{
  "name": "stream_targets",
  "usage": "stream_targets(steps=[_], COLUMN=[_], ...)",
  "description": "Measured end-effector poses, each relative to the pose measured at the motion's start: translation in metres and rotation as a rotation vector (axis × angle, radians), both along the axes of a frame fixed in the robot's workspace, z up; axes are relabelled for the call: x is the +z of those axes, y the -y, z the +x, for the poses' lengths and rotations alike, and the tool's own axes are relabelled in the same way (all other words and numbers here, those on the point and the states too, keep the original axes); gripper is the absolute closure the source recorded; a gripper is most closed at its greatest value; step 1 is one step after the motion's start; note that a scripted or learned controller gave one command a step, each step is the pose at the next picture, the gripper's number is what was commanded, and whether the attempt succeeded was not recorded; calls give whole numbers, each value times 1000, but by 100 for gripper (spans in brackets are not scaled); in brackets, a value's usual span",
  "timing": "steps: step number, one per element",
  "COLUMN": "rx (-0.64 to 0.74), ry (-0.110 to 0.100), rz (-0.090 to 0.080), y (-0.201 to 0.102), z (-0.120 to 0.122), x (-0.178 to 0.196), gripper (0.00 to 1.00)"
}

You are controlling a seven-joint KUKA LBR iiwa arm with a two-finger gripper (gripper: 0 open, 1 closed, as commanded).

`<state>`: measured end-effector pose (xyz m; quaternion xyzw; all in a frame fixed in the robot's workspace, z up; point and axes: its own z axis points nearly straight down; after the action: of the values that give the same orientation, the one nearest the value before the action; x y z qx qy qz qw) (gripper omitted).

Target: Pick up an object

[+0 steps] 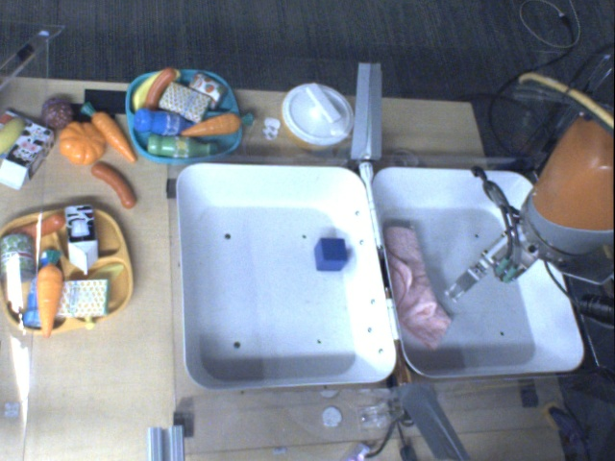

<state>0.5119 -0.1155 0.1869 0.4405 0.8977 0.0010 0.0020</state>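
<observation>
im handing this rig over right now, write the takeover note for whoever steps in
Gripper: low inside the right bin, just right of the pink object. Whether it is open or shut cannot be made out, and nothing is seen in its grasp.
Things: the pink object lies along the right bin's left wall; the blue cube sits near the middle of the left bin.
Done: no pick-up shows yet.
Left: grasp one object, probably the pink one since it is nearest, and lift it.
</observation>
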Motion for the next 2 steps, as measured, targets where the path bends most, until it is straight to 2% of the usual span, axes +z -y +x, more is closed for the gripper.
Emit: stream_targets(steps=[1,2], rx=[-107,-105], ry=[2,6], rz=[1,3], y=[-19,-21], z=[-19,-17], x=[-89,-78], gripper=[0,100])
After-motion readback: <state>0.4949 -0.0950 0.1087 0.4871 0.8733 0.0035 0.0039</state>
